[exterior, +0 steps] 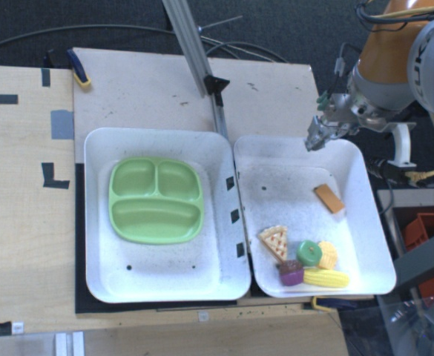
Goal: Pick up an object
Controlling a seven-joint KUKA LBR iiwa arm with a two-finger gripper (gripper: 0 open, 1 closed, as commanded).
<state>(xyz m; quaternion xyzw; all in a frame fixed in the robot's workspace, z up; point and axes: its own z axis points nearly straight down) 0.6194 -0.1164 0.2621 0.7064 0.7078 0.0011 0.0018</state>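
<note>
Gripper: the gripper (314, 141) hangs over the far rim of the right bin (372, 199), pointing down; nothing shows in its grasp; whether it stands open or closed I cannot tell from here; my guess is it hangs there to choose a target before dropping in.

Near corner of the right bin: the toy foods lie bunched together; a yellow corn cob (325, 278) nearest, a purple piece (291, 275) beside it, a green round piece (309, 254) and a yellow lump (328, 254) just behind, touching; a waffle wedge (274, 241) to their left; crowding likely makes a clean grasp harder here.

Middle of the right bin: an orange block (329, 198) lies alone, well apart from the cluster and nearest the gripper; I judge it the easiest pick.

Left bin: the left bin (98, 199) holds a green divided plate (156, 200), lying flat.

Counter: the counter (142, 87) beyond carries a slanted metal rail (191, 35).
</note>
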